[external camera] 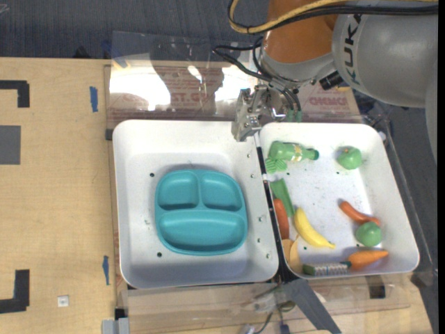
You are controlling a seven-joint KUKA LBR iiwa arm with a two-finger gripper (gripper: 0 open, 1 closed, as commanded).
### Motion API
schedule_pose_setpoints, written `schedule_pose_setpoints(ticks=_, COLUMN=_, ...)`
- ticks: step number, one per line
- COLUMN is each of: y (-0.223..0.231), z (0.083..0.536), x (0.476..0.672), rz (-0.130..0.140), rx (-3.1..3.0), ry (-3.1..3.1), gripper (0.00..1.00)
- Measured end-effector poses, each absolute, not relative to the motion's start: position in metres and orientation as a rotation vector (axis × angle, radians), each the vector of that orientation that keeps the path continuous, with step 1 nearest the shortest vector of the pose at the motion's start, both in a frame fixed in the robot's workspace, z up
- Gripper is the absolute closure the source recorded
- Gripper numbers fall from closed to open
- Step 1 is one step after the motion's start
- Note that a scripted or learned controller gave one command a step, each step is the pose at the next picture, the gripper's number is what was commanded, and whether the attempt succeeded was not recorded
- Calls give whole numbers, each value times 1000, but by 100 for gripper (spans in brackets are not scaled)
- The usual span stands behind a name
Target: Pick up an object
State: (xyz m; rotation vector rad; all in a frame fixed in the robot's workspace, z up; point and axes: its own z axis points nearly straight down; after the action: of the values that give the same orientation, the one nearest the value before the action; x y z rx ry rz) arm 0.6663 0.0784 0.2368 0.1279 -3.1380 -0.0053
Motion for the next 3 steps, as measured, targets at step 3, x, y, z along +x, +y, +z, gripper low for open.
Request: schedule_pose_setpoints(ticks=3, y=4, z=301, x=669, rz=-8, rx=1056, ry=-2966, gripper=100)
